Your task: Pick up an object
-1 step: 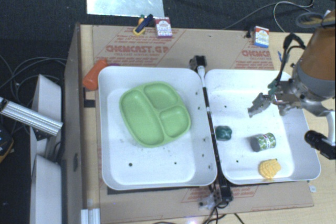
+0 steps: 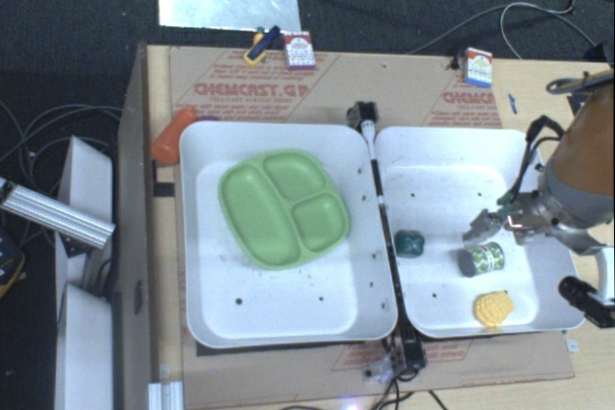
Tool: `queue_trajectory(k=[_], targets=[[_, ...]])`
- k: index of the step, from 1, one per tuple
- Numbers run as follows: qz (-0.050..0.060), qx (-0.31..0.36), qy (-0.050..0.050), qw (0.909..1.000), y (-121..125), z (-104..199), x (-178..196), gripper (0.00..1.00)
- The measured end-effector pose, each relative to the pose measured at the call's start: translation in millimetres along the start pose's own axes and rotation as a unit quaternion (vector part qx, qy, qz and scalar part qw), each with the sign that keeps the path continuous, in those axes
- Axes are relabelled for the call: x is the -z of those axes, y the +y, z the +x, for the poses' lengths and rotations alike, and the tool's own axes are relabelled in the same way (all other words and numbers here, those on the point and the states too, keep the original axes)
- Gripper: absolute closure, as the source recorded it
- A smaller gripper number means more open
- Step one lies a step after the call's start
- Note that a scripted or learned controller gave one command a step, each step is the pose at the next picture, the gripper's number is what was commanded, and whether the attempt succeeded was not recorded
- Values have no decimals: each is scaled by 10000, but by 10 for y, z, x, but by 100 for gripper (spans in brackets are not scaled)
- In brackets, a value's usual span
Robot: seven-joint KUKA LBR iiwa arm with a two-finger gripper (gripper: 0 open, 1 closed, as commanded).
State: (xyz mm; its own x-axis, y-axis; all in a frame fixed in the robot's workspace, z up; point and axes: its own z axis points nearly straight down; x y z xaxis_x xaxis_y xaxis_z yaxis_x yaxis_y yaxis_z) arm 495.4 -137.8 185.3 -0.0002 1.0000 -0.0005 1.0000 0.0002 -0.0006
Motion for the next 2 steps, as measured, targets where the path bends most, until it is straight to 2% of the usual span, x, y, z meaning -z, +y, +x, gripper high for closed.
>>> queue_trajectory(k=[1, 2], targets=[[5, 4, 5, 10000, 38, -133, -810, 0], [-17, 10, 2, 10000, 53, -132, -701, 100]])
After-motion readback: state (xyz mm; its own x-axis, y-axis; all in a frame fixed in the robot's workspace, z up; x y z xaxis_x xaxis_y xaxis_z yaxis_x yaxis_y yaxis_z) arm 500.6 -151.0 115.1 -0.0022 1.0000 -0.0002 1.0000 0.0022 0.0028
